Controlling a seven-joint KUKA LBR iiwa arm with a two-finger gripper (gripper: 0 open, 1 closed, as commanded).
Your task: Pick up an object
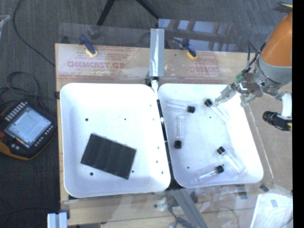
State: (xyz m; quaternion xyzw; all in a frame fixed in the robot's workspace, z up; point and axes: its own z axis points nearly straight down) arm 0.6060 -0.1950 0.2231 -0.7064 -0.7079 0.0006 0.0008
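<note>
Several clear vials with black caps lie scattered in the right bin [251, 141]: one [181, 108] near its back left, one [216, 110] at the back, one [179, 129] by the left wall, and two [230, 159] [210, 173] at the front right. A flat black ribbed pad [108, 156] lies in the left bin [71, 108]. My gripper [234, 99] hangs above the right bin's back right corner, its two fingers spread apart with nothing between them. The nearest vial is just below and left of one fingertip [222, 98].
A silver taped strip [156, 56] runs back from the seam between the bins. Two clamps [88, 45] [189, 51] hold the board at the rear. A teach pendant [26, 127] lies on the floor to the left.
</note>
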